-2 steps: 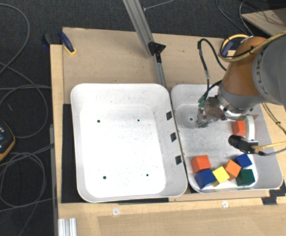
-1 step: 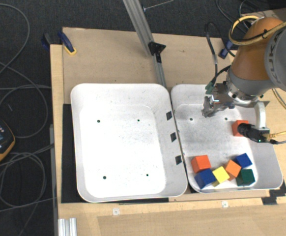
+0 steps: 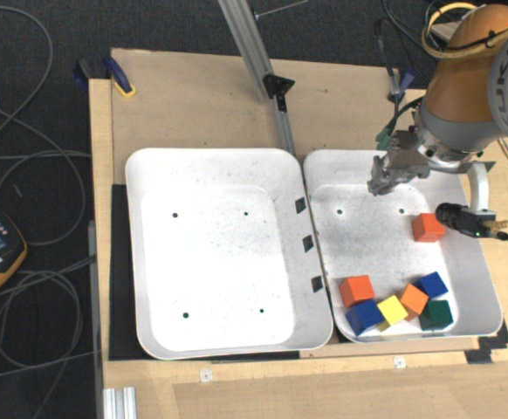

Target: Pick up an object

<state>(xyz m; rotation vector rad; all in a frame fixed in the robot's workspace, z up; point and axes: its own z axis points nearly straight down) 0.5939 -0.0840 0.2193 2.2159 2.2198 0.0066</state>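
1. In the camera view, the gripper (image 3: 383,182) hangs over the far part of the right bin (image 3: 346,166), at the end of the grey arm (image 3: 468,94) with its orange band, which comes in from the right.
2. Whether the gripper is wide or narrow cannot be told from this slant; nothing can be seen held in it.
3. A lone orange block (image 3: 427,227) lies on the bin floor to the right of the gripper and a little nearer the camera, apart from it.
4. Well in front of the gripper, along the near edge of the same bin, sits a cluster of blocks: an orange-red block (image 3: 355,289), a blue block (image 3: 365,315) just in front of it, a yellow block (image 3: 392,310), a small orange block (image 3: 414,299), a second blue block (image 3: 431,284) and a dark green block (image 3: 436,314). They lie close together, several touching.
5. To the left of the gripper, across the divide between the bins, lies the left bin (image 3: 140,173), its floor showing only dark specks.
6. Both bins rest on the counter (image 3: 184,94), whose tan surface stretches behind the gripper.
7. A grey metal bar (image 3: 252,51) slants down toward the spot where the two bins meet, behind and left of the gripper.
8. Far to the left, off the counter, cables (image 3: 27,147) trail over a dark floor.
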